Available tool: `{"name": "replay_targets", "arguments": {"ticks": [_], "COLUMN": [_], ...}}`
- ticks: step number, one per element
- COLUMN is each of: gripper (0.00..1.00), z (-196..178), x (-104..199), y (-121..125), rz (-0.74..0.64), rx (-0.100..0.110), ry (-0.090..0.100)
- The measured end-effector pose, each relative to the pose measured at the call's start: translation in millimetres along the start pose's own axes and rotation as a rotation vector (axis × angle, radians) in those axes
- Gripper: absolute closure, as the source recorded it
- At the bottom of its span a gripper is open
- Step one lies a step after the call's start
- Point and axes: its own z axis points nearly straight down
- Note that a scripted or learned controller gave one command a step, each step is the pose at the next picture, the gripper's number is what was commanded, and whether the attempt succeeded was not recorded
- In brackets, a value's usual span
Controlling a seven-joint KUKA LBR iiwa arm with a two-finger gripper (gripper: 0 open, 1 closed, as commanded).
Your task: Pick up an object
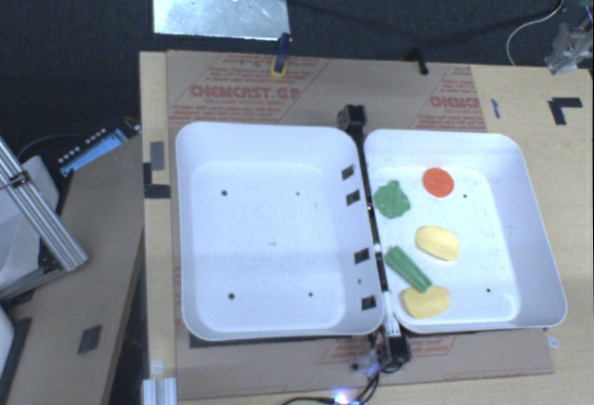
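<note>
In my right bin (520,208) I see an orange disc (438,181) near the far wall, a green leafy piece (392,200) beside the divider, a yellow lump (437,242), a green stick (406,267) and another yellow piece (425,302); the left bin (200,208) adjoins it.

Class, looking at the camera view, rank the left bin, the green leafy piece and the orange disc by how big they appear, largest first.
1. Left bin: by far the largest.
2. Green leafy piece: small, somewhat larger than the disc.
3. Orange disc: smallest, though the gap to the leafy piece is modest.
</note>
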Motion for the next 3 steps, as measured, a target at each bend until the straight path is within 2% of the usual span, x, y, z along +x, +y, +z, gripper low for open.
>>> {"name": "replay_targets", "arguments": {"ticks": [3], "gripper": [1.00], "z": [-88.1], "x": [0.5], "y": [0.3], "rz": [-0.001], "rx": [0.000], "ry": [0.000]}}
